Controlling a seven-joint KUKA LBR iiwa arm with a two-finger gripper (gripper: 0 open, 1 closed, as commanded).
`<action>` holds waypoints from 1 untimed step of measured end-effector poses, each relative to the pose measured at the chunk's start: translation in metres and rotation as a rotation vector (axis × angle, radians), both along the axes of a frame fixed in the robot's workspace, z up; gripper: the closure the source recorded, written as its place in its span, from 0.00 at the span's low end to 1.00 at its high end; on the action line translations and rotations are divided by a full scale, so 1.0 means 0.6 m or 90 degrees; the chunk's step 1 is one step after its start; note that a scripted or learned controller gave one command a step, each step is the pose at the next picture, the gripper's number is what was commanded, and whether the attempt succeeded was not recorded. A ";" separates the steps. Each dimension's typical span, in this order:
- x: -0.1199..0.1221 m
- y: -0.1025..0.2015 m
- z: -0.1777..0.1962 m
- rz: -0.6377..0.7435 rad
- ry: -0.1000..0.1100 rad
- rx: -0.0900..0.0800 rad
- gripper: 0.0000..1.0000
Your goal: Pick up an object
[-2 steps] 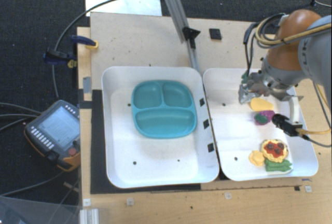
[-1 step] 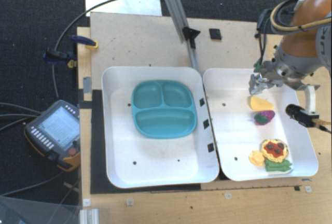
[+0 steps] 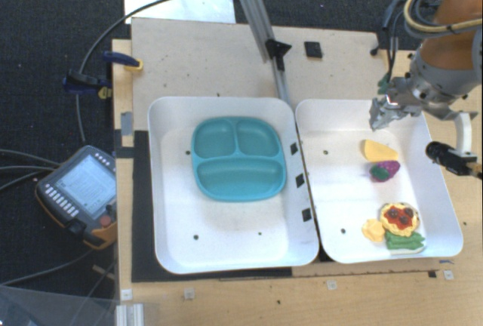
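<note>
In the right bin (image 3: 434,189): toy foods are seen along its right half.
Cheese wedge (image 3: 377,150): yellow, laid flat just above a purple grape bunch (image 3: 384,170).
Pizza piece (image 3: 399,218): red-topped, beside a green piece (image 3: 405,243).
Gripper (image 3: 381,116): poised near the wedge; its opening cannot be told, and nothing is seen held.
Open room: bare bin floor is left toward the teal plate (image 3: 238,158).
</note>
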State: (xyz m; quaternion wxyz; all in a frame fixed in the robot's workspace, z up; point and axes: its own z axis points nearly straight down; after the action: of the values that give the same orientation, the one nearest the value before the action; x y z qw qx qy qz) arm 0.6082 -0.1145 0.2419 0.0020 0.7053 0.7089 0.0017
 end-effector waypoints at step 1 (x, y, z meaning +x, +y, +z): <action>-0.017 0.093 0.011 0.003 0.002 0.001 1.00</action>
State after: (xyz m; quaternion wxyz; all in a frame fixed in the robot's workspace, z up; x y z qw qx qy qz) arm 0.5982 -0.0585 0.2483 0.0001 0.7035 0.7107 0.0014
